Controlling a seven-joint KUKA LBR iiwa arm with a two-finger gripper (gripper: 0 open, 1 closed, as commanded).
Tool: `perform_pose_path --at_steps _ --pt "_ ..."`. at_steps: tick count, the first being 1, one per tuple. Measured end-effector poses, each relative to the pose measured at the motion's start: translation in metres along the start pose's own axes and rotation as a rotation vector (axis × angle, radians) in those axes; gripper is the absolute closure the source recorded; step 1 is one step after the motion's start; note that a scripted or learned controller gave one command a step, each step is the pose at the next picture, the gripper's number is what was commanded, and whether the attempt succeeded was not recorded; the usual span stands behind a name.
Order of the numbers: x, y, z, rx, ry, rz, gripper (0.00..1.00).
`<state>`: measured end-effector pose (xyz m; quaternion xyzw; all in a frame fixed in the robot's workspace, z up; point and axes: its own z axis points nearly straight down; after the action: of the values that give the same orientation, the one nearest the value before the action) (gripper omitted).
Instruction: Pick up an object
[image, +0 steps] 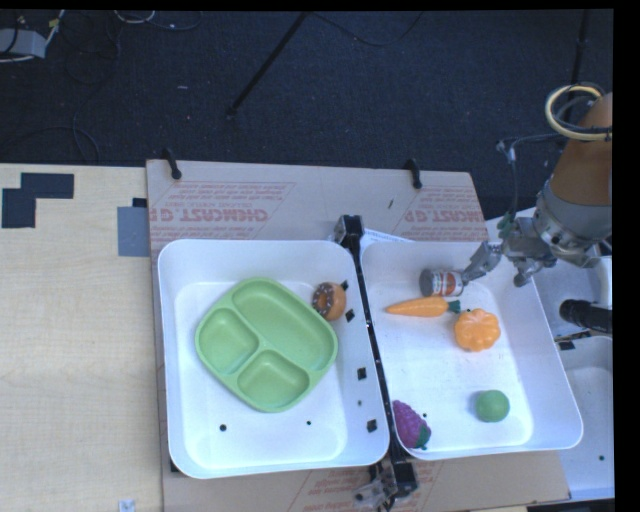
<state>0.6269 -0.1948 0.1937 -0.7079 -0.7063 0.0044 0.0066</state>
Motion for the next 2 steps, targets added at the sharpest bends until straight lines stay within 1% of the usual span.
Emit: perform_pose_path --at_steps 1,2 --pt "0.000 0.003 -0.009 -0.015 -0.003 -0.002 0.00" --pt "0.001 0.003 0.055 -0.008 -0.001 -0.003 0.00"
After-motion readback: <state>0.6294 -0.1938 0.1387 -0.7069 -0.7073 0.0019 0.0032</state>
